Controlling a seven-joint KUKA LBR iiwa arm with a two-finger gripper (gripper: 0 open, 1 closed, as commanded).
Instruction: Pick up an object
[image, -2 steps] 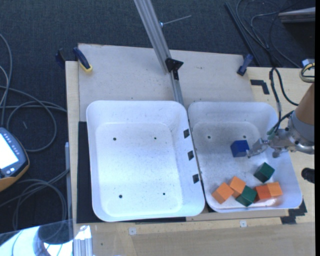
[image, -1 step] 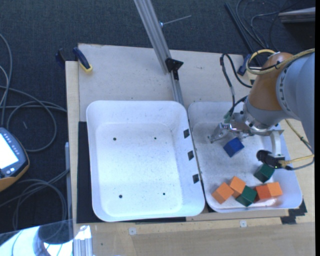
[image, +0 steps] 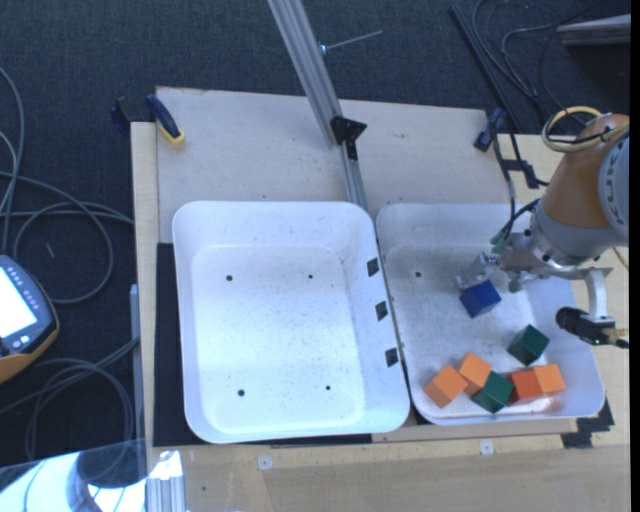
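resting on a pale wooden table (image: 250, 140) over dark carpet (image: 70, 110) strewn with cables: two shallow white plastic bins. right bin (image: 425, 250): small blue cube (image: 480, 298) just below the jaws (image: 492, 268), their state unclear; orange and green blocks (image: 495, 383) clustered at the near edge. left bin (image: 275, 320) alongside.

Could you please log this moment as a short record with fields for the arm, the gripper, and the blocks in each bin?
arm: reaches over right bin from the right
gripper: low over blue block; grasp unclear
green blocks: one apart, one in the cluster
orange blocks: clustered at near edge
left bin: white
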